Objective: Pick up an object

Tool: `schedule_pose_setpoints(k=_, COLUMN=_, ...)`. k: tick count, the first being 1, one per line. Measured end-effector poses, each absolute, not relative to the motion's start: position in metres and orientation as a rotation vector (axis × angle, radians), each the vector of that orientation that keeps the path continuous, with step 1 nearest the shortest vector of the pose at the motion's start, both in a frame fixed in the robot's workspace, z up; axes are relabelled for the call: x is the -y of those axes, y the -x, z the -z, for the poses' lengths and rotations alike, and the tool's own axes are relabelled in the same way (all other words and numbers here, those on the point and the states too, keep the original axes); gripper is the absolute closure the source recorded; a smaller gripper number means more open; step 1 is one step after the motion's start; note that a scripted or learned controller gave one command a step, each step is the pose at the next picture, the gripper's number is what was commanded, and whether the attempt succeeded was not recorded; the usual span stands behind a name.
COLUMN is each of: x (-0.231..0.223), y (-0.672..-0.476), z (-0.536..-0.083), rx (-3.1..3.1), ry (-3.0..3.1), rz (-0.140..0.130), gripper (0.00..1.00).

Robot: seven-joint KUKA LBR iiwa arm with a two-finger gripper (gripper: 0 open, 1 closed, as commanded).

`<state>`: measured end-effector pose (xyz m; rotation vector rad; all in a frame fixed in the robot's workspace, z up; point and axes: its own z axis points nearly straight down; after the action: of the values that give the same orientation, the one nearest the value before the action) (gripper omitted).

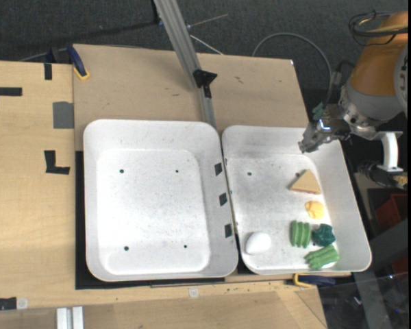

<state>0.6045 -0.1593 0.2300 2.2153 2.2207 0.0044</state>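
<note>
The left bin [154,197] sits on the wooden surface [144,81] with only a few dark specks on its white floor, and a grey metal bar [181,43] slants down from twelve o'clock toward the seam where the two bins meet. The right bin [274,153] holds everything loose, all gathered in its lower right part: a white ball [258,242] at about seven o'clock within that bin, a green ribbed piece [300,234] just right of it, a tan wedge [306,183] higher up near the centre-right, a small yellow piece [315,210] directly below the wedge, a dark teal piece [322,236] touching the green ribbed one, and a second green piece [322,256] at five o'clock close to the rim. The gripper [312,141] hangs over the bin's upper right corner, at roughly one o'clock in that bin, on the grey and orange arm [377,74] reaching in from three o'clock. Nothing shows between the fingers (whether they are spread or closed I cannot tell; they blur into a dark tip). The tan wedge, the nearest object, lies at six o'clock from them, near but apart, and the rest lie farther down in the same direction.
</note>
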Motion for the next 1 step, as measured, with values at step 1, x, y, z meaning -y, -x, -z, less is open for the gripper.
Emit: schedule_pose_setpoints(k=1, x=0.159, y=-0.6056, z=-0.2816, rx=-2.22, ry=-2.216, rz=-0.004, gripper=1.0)
